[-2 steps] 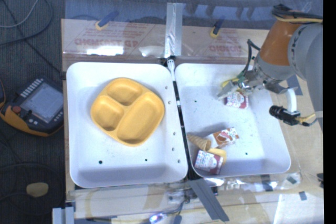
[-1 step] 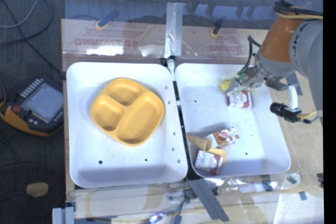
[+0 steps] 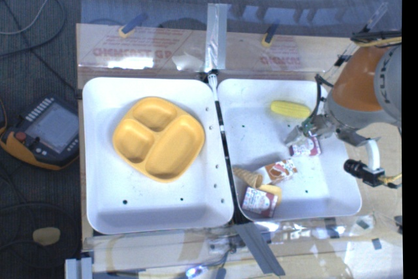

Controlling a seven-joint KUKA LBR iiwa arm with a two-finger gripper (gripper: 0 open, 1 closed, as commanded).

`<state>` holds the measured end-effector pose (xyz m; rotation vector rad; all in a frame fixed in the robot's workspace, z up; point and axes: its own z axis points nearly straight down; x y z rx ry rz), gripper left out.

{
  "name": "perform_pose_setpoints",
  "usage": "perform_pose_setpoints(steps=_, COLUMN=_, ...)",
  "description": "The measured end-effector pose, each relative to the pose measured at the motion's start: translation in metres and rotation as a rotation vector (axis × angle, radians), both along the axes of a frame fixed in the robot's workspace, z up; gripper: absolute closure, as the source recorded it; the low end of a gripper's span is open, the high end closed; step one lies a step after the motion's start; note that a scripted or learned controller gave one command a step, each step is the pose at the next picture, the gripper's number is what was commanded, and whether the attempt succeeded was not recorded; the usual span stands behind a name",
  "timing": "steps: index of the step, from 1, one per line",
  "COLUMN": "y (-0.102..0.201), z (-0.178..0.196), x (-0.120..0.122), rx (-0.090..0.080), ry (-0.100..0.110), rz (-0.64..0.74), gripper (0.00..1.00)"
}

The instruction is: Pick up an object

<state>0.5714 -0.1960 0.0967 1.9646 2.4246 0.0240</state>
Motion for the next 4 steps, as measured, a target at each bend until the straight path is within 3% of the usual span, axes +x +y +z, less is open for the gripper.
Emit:
perform_pose_setpoints(steps=1, y=0.049, z=0.032, x=-0.038, rx=0.004, ry=0.027, rz=-0.038, gripper=1.0)
perform_pose_setpoints(steps=2, y=0.049, z=0.031, x=-0.038, rx=0.004, ry=0.028, rz=-0.039, gripper=0.0)
perform_pose_setpoints(steps=3, y=0.071, z=-0.005, x=-0.081, rx=-0.007, ry=0.006, rz=0.08, gripper=0.0)
perform_pose_setpoints(steps=4, y=0.07, z=-0.006, x=-0.082, rx=0.007, ry=0.012, rz=-0.191, gripper=0.0)
